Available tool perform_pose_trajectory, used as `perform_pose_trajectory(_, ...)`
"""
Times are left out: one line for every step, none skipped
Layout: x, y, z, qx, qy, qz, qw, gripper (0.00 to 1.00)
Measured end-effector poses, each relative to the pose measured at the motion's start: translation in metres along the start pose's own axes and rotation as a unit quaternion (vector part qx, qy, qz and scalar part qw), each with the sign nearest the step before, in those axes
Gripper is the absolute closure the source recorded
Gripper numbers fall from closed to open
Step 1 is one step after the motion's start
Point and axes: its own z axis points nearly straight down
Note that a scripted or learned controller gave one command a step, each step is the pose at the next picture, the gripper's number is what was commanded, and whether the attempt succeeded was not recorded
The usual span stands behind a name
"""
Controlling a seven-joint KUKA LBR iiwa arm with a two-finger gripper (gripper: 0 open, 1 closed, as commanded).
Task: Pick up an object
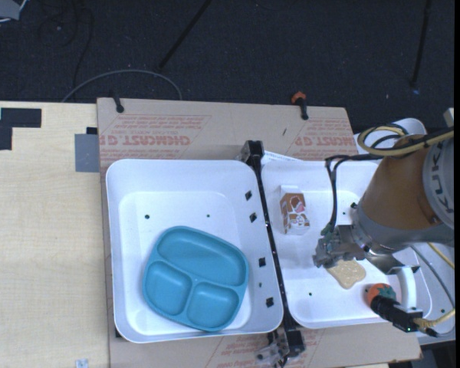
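A small white and brown carton (pixel 294 211) lies in the right bin (pixel 307 313), near its left wall. A tan, toast-shaped piece (pixel 347 273) lies right of the bin's middle. My gripper (pixel 327 252) hangs low over the bin floor, just left of and above the tan piece and below-right of the carton. The wrist covers much of the fingers. Nothing shows between them.
A blue three-compartment plate (pixel 194 277) lies in the left bin (pixel 130 205). A black divider (pixel 264 244) runs between the bins. The arm's grey and orange body (pixel 402 198) covers the right bin's right side.
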Motion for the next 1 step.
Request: perform_pose_trajectory(-0.0007,0.0007,-0.0445,0.001,0.0,0.0,1.0,1.0)
